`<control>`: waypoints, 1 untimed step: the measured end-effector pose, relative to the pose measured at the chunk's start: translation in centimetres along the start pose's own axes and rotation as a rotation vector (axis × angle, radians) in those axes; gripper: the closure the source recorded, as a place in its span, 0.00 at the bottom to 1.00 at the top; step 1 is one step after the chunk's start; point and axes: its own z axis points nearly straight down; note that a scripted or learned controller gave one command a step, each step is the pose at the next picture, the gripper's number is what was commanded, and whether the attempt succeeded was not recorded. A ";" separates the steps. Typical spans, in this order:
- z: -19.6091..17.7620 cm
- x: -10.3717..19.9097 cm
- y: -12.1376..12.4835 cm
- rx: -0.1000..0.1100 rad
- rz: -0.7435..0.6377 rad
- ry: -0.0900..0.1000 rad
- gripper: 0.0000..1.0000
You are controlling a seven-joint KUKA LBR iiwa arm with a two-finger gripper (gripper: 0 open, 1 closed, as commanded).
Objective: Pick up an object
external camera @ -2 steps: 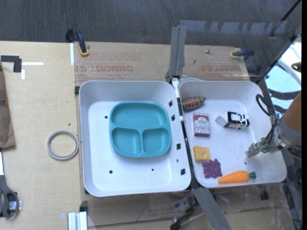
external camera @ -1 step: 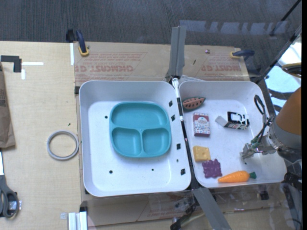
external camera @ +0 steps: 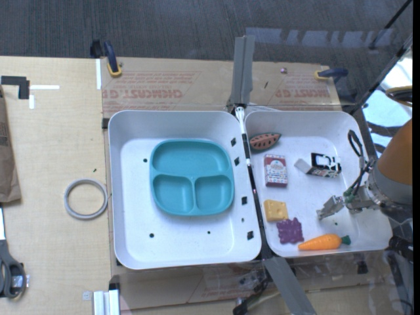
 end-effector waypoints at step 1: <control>0.0 1.4 0.2 0.000 0.050 0.001 0.00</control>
